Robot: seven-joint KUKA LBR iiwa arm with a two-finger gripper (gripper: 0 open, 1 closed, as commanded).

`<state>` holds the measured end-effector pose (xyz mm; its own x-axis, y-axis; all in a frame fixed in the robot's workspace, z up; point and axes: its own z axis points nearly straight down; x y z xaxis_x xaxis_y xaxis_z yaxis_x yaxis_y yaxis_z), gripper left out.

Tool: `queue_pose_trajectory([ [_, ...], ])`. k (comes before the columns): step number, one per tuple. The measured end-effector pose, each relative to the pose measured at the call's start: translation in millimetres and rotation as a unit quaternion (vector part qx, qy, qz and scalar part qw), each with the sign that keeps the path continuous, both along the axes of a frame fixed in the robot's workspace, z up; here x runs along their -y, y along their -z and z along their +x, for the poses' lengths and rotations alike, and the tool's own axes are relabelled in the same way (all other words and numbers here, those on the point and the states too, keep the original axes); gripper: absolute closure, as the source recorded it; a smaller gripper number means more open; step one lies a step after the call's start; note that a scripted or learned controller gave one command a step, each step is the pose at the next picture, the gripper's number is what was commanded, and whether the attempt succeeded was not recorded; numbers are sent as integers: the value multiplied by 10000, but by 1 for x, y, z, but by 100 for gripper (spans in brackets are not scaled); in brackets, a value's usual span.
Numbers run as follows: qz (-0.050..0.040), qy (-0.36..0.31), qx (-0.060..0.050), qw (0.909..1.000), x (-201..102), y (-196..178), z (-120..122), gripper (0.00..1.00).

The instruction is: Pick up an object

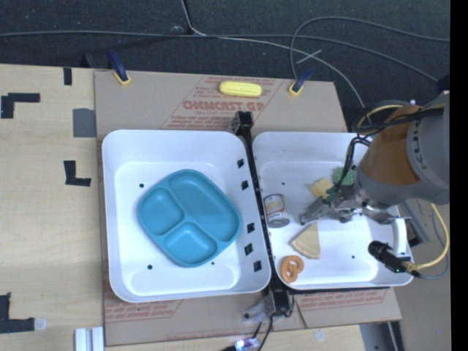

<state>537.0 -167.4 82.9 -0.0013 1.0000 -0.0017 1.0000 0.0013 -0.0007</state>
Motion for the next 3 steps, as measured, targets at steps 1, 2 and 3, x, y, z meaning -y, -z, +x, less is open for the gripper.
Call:
queue_pose_trajectory([
  [1, -10, -1, 19, 10000, 1, -13, 1, 100],
  [2, 5, 3, 12, 10000, 6, -56, 3, 100],
  [3, 0, -4, 30, 10000, 4, -116, 11, 100],
])
